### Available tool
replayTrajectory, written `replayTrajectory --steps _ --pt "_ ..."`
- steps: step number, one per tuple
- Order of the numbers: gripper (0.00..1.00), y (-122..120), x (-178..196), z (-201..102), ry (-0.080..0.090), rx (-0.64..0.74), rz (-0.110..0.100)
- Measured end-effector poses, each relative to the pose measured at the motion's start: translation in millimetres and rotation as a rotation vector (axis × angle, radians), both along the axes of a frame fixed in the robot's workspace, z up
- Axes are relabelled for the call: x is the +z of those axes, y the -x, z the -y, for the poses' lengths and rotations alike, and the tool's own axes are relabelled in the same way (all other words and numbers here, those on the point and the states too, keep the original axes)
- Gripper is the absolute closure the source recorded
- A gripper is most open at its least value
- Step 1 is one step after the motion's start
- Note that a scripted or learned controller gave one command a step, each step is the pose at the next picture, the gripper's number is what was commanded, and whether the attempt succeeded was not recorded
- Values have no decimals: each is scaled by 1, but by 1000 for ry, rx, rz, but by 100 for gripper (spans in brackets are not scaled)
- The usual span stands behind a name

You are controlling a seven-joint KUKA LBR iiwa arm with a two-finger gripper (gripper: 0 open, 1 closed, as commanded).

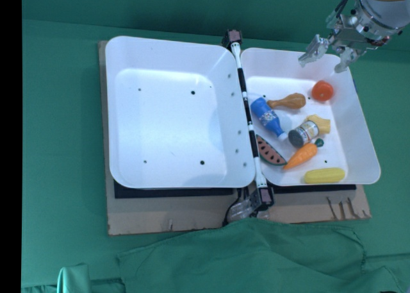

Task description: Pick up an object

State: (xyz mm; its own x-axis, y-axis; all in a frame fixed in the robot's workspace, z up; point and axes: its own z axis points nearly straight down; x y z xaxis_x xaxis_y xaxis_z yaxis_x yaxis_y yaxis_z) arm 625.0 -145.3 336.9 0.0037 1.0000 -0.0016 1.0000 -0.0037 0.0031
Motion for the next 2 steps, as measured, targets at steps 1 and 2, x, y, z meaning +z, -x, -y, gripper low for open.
replayTrajectory --steps 1,2 --pt "0 0 0 0 0 0 0" --pt "0 -8 -47 8 1 -1 -3"
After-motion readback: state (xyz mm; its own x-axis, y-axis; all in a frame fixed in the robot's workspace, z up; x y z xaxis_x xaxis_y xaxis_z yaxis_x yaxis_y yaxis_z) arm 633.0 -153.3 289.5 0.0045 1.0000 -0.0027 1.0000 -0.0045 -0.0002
